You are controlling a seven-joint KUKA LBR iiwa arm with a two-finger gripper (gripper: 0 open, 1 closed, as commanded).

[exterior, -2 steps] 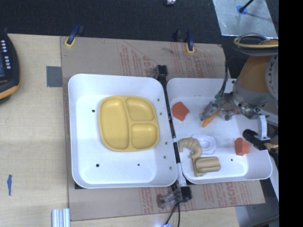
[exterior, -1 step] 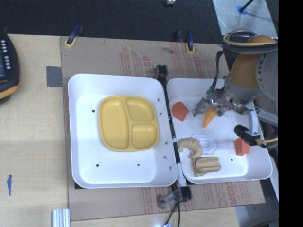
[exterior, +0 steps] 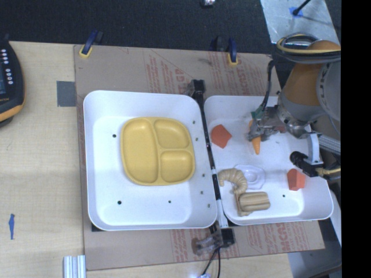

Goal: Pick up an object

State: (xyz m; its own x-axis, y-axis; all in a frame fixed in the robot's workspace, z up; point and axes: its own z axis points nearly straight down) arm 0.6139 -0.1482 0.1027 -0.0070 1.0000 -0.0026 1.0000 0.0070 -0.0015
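Observation:
My gripper [exterior: 258, 131] is low in the right bin [exterior: 313, 210], near its back. A small orange carrot-shaped piece [exterior: 257, 146] pokes out just in front of it, touching or nearly touching the tip. An orange-red block [exterior: 221, 136] lies to the gripper's left. In the front half of the bin are a tan croissant [exterior: 233, 177], a clear plastic lid [exterior: 254, 175], a tan ribbed loaf [exterior: 253, 201] and a second orange-red block [exterior: 295, 179] at the right.
The left bin [exterior: 104, 213] holds a yellow divided plate [exterior: 157, 150]. A black divider with clips [exterior: 207, 155] runs between the bins. The arm's orange band [exterior: 304, 83] rises over the right bin's back right corner. A handheld controller [exterior: 8, 83] lies at the far left.

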